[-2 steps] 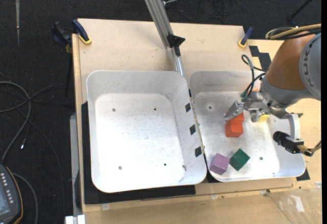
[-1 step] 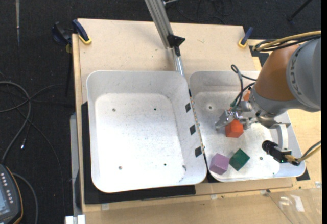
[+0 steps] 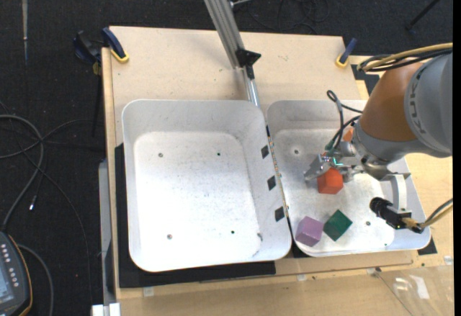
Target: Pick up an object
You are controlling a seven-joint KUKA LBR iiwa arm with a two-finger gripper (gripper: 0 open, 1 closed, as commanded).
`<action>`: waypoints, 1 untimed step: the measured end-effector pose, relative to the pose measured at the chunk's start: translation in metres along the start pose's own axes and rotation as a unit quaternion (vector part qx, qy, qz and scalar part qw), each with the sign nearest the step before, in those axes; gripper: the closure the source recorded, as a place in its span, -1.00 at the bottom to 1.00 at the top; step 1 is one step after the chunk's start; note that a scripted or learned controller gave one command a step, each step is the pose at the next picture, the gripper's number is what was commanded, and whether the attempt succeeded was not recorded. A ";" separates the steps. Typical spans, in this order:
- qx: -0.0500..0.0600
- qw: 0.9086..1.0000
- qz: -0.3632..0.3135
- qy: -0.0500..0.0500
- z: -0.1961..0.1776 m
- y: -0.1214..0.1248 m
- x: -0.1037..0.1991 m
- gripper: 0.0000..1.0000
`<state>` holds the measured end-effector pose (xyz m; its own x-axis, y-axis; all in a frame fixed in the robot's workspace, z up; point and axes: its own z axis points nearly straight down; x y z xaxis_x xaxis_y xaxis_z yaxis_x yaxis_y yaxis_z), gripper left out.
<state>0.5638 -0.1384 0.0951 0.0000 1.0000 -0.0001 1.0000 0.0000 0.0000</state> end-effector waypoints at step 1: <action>-0.001 1.000 0.000 0.000 -0.010 0.001 0.000 1.00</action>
<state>0.5643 -0.1382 0.1051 0.0002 1.0000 0.0000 1.0000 -0.0002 0.0018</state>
